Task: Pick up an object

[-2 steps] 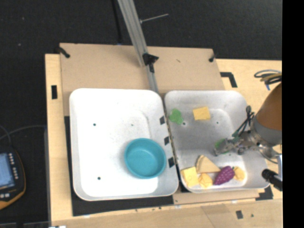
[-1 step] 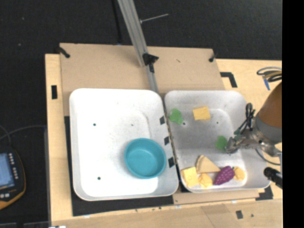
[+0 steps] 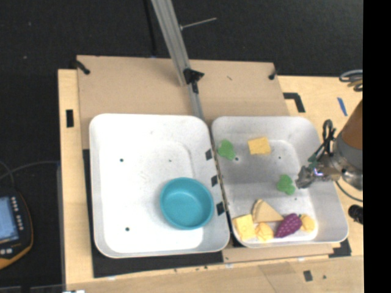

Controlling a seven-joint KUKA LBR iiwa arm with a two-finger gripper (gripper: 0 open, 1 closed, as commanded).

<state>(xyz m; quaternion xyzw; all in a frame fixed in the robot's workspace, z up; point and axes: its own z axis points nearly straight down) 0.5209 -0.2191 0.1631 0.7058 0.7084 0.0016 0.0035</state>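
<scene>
White plastic is most of what I have on my feed: two shallow bins side by side on a tan bench (image 3: 70, 163). The left bin (image 3: 122, 139) holds a blue bowl (image 3: 185, 202), sitting toward its lower right corner, close to the divide between the bins.

The right bin (image 3: 244, 133) carries all the small pieces. Near its upper left I see a green piece (image 3: 226, 149), and to the right of that a yellow block (image 3: 259, 146), the two apart from each other. A second green piece (image 3: 285, 184) lies at mid-right of the bin. Along the bottom edge there is a cluster packed close together: a yellow cube (image 3: 244, 226) at the left, a tan wedge (image 3: 266, 211) above and beside it, a purple bunch of grapes (image 3: 289, 224) to the right, and a small orange-yellow piece (image 3: 308, 223) just past the grapes. Another small yellow bit (image 3: 264, 231) sits below the wedge.

My arm (image 3: 351, 136) comes in from the right edge of the frame, and the gripper (image 3: 307, 177) is low over the right side of the right bin, just beside the second green piece, to its right. From this slant I cannot tell whether anything is in its grasp, nor how it is set.

A grey metal pole (image 3: 171, 32) runs down from the top of the frame to the upper junction of the bins.
</scene>
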